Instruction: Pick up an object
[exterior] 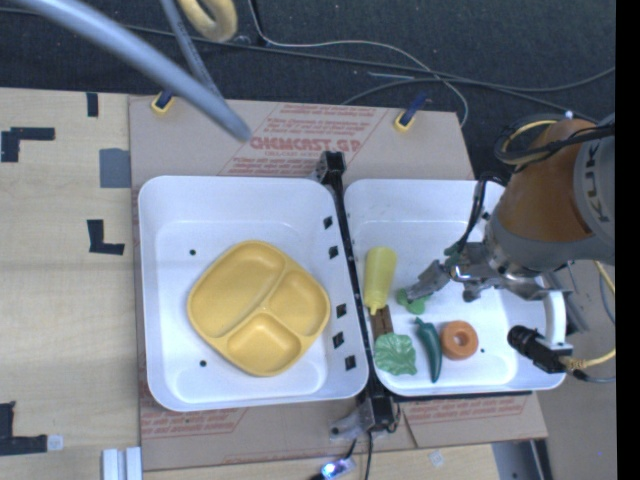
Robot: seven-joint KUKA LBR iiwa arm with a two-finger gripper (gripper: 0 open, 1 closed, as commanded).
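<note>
The arm (pixel 555 203) reaches in over the right bin (pixel 400 200), and the gripper (pixel 418 290) sits low above the bin floor, its dark fingers angled toward the left; whether the jaws are spread or pressed together I cannot tell, since the wrist covers much of them and the tips blur into a small green piece (pixel 408 295) lying just at them; nothing is visibly pinched. The nearest candidates lie in the right bin's left half: a yellow corn (pixel 379 278) beside the divider, a brown stick (pixel 382 320) below it, a lettuce leaf (pixel 396 354) near the front wall, a green pepper (pixel 430 349) and an orange ring (pixel 460 339) toward the middle. The left bin (pixel 160 268) bears a yellow tray (pixel 258 308), well apart from the gripper. The step in hand looks like the final approach and closing; to do it well, the gripper should settle on one thing alone, centre the fingers across its narrow width, and come straight down so that neighbours are not nudged; the corn and green piece lie close together, so a grab between them risks catching neither. The corn's long axis runs near-vertical in the view, along the divider, its narrower end toward the front wall; the pepper lies likewise, tapering toward the front wall.
</note>
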